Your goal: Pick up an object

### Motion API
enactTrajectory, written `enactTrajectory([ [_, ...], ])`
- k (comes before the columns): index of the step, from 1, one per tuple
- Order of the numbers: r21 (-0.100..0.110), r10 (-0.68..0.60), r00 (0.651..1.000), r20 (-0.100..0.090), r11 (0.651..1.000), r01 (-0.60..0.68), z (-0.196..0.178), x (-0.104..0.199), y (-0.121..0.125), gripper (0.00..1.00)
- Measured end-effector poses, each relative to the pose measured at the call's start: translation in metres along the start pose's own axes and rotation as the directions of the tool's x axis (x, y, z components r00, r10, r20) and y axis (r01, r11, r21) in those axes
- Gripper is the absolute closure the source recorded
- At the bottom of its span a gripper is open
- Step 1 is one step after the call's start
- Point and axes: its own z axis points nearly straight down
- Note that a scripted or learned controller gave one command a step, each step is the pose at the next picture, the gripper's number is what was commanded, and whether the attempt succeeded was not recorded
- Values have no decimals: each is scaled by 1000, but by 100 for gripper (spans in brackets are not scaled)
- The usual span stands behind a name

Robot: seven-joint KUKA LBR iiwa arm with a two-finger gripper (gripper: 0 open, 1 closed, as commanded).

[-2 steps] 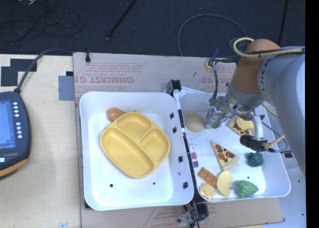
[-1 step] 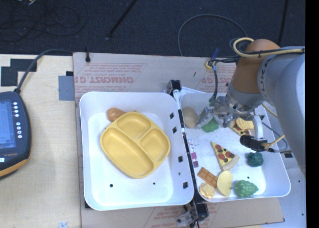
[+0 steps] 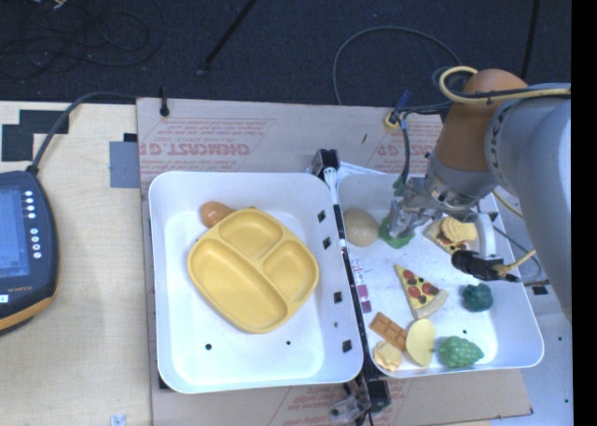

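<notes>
My gripper hangs low in the right bin, near its upper middle, directly over a small green toy. A beige egg-shaped toy lies just left of it. A waffle-like yellow piece sits to its right. Lower in the bin are a pizza slice, a dark green broccoli, a brown cracker, a pale yellow slice and a light green leafy toy.
The left bin holds a yellow divided plate with an orange piece at its upper left. A black divider separates the bins. A tablet lies at the far left. Cables run behind the bench.
</notes>
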Motion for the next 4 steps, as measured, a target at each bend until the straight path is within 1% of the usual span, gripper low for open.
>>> enactTrajectory([
  [1, 1, -1, 1000, 0, 1000, 1, 0, 0, 0, 0],
  [2, -23, -1, 1000, 6, 1000, 1, 13, -7, 3, 0],
  [3, -21, -4, 1000, 5, 1000, 4, 6, -6, 4, 100],
  [4, -30, -5, 1000, 6, 1000, 5, -89, 63, -41, 100],
])
